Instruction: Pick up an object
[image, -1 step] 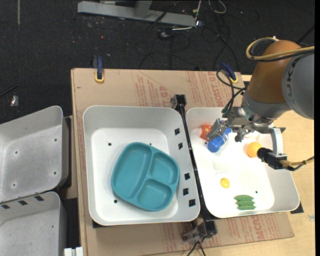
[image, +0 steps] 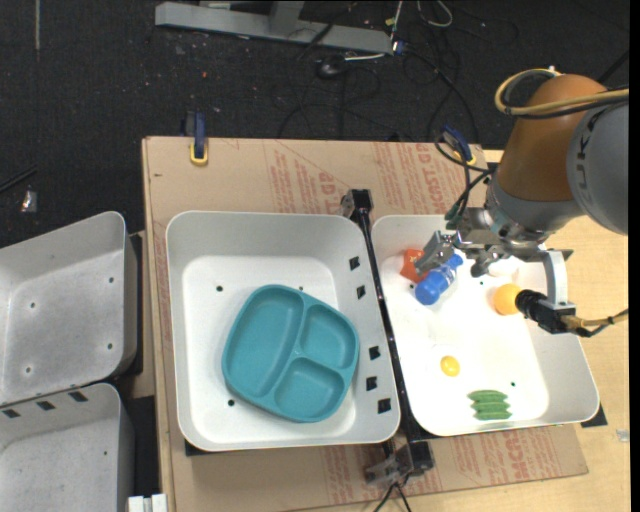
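Note:
The right bin holds several small objects. A blue cylinder-like piece lies near the bin's upper left, with a red-orange block just behind it. An orange ball sits toward the right wall. A small yellow piece lies in the middle and a green pod-like item near the front. My gripper hangs low over the bin's back part, directly above and touching or nearly touching the blue piece. Whether the blue piece is gripped is unclear from this angle.
The left bin holds a teal divided plate. A black divider runs between the bins. The grey arm with its orange band comes in from the upper right. White lids lie off the bench at the left.

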